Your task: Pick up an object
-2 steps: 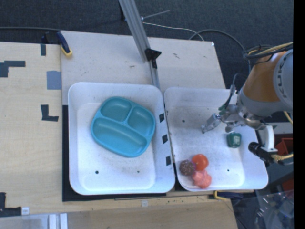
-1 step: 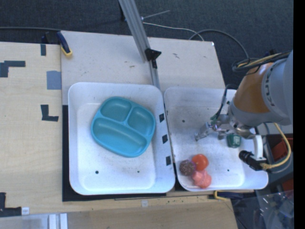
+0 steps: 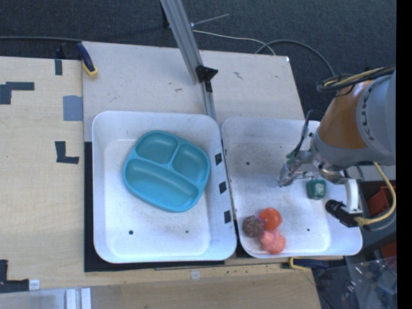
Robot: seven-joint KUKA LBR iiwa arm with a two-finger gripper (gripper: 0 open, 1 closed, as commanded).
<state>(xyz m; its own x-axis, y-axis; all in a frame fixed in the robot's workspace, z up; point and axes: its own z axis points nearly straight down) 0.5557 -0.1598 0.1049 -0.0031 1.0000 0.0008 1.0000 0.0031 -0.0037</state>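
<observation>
The gripper (image 3: 288, 176) is hanging over the right bin (image 3: 257, 140), its metal fingers pointing down toward the bare, speckled white floor; nothing is showing between them, and whether they are standing wide or narrow cannot be told from this slant. Just to its right a small green thing (image 3: 316, 189) is lying near the arm (image 3: 354, 124), whose grey body and orange band are crowding the bin's right rim. Open floor is stretching away to the left and top of the gripper. Near the bottom rim three small rounded things are sitting bunched together, touching: a dark brownish ball (image 3: 252, 225), a red round piece (image 3: 271, 219) and a pink lump (image 3: 273, 242); none is showing a clear long axis. In the left bin (image 3: 109, 237) a smooth blue divided plate (image 3: 167, 170) is lying flat, its long side slanting from upper left to lower right.
</observation>
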